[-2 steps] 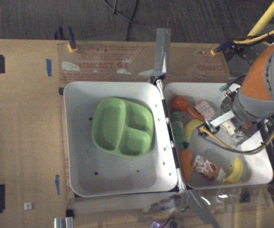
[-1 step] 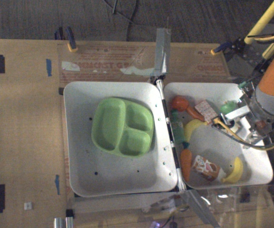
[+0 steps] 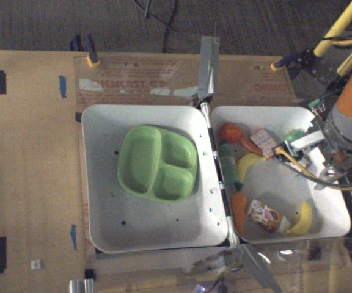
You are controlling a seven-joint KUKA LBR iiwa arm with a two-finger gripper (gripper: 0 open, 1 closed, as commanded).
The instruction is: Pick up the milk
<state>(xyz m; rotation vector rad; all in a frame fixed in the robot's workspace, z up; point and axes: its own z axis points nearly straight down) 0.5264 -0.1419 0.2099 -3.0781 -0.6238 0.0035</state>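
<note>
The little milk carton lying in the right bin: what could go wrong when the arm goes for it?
The small printed milk carton lies on its side, so it might slip or roll. An orange carrot and yellow banana crowd it closely; the gripper could grab or knock one instead.

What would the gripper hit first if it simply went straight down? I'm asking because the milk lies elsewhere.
Probably bare floor of the right bin near its far right side, not the milk, which lies nearer the front beside a banana. Depth is unclear from this slanted view.
</note>
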